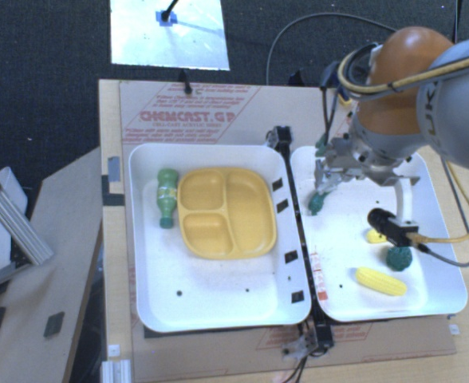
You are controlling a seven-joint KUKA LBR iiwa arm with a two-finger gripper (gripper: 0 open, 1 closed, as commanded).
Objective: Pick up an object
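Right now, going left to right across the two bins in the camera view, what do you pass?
Green bottle → yellow divided tray → small dark green piece under the gripper → corn cob → dark green ball.

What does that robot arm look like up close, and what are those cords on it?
The arm is smooth grey with a rounded orange band above the wrist. Yellow and black cables loop around it. Its gripper is a small grey metal assembly.
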